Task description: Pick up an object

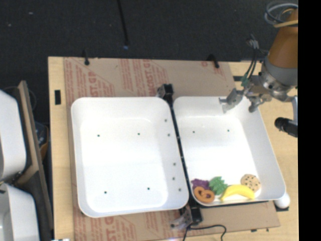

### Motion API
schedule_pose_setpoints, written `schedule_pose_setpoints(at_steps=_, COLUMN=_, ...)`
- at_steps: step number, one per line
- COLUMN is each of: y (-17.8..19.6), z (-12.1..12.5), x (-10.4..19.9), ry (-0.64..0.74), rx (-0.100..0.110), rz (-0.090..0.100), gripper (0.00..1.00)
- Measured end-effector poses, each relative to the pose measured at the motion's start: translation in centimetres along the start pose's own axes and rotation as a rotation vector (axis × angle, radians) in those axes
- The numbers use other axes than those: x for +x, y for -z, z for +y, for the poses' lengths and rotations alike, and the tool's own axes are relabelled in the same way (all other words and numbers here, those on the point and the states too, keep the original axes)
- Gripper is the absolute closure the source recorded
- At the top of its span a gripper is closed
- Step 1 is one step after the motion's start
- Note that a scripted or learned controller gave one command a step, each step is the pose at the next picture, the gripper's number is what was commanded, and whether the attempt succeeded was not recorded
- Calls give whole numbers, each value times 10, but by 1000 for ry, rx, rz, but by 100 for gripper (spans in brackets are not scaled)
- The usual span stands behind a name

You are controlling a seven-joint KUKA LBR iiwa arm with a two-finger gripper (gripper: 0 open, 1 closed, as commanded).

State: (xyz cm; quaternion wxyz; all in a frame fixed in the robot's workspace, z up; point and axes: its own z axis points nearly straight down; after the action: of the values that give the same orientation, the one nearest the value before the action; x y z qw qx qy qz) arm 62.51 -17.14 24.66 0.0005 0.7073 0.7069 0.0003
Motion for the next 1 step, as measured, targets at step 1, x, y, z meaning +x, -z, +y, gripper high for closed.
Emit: schedule_pose_setpoints(at_steps=1, y=-36, z=41, x=49, ry=4, rx=3, rz=1, gripper=0)
